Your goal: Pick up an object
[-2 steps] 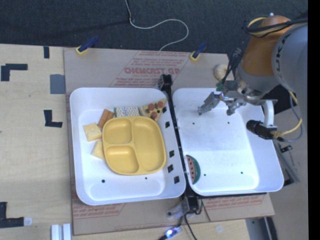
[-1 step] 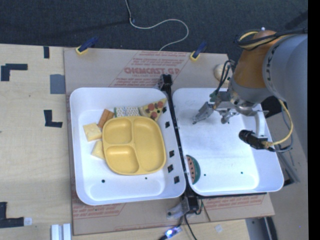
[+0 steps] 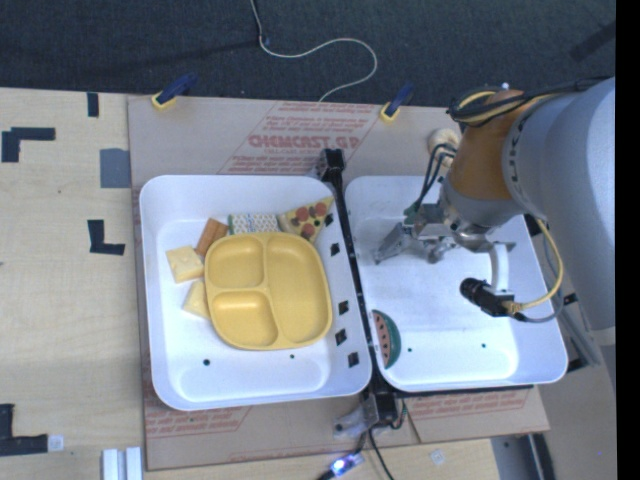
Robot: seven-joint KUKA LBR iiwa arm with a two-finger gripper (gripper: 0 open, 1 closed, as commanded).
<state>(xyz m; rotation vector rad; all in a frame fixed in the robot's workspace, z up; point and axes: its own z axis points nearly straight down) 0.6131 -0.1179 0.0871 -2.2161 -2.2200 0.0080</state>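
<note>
Sitting side by side on a cardboard sheet [image 3: 300, 138], two shallow white bins hold everything on the bench. One bin, the left bin [image 3: 160, 268], carries a yellow divided plate [image 3: 268, 290] with three compartments, lying flat near its middle. Around the plate's far and left edges lie small toy food pieces: a pale yellow square piece [image 3: 184, 263] just left of the plate, a tan piece [image 3: 210, 234] touching the plate's upper left corner, another pale wedge [image 3: 194, 300] tucked against the plate's left side, a pale patterned piece [image 3: 254, 224] at the plate's far edge, and a pizza-like slice [image 3: 308, 216] at the plate's far right corner, close to the divider between the bins. That makes five loose pieces and one plate in this bin. The right bin [image 3: 540, 363] holds one thing, a watermelon slice [image 3: 386, 336], lying against its left wall, right of the plate and nearer the front. Right of the plate, the gripper [image 3: 392, 250] hangs over the right bin's far half, its fingers [image 3: 386, 252] reaching toward the divider; how far apart they stand cannot be told, and nothing is seen between them. Two clips, yellow-blue, pin the cardboard's far edge [image 3: 172, 90].
</note>
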